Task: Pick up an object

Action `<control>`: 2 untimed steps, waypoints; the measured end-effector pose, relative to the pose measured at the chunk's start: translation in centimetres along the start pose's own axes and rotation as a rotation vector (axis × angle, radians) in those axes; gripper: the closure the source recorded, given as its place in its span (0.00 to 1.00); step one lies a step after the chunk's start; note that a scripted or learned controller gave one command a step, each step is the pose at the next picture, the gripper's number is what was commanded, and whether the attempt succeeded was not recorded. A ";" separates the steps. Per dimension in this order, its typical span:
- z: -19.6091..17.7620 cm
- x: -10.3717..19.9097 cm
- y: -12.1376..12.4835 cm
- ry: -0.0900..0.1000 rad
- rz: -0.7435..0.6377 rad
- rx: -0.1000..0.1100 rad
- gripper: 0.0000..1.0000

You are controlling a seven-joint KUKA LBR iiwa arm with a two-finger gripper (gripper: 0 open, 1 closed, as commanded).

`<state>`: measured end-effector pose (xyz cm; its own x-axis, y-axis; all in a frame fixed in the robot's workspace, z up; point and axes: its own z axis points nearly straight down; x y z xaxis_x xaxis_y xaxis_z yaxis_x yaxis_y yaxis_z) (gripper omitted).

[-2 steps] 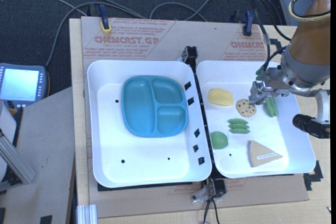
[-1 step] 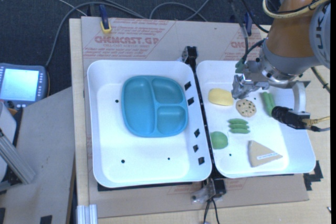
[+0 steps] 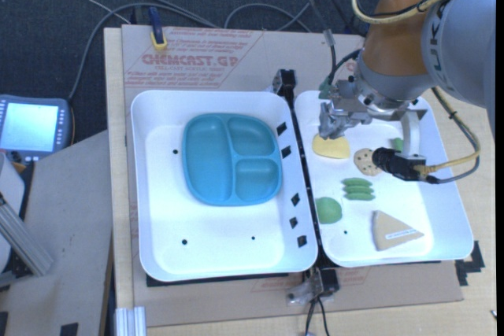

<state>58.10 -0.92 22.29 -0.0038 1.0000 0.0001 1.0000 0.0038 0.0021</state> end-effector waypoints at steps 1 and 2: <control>-1.0 4.7 3.4 0.001 -0.001 -0.002 1.00; -0.8 8.9 7.3 0.001 0.001 -0.002 1.00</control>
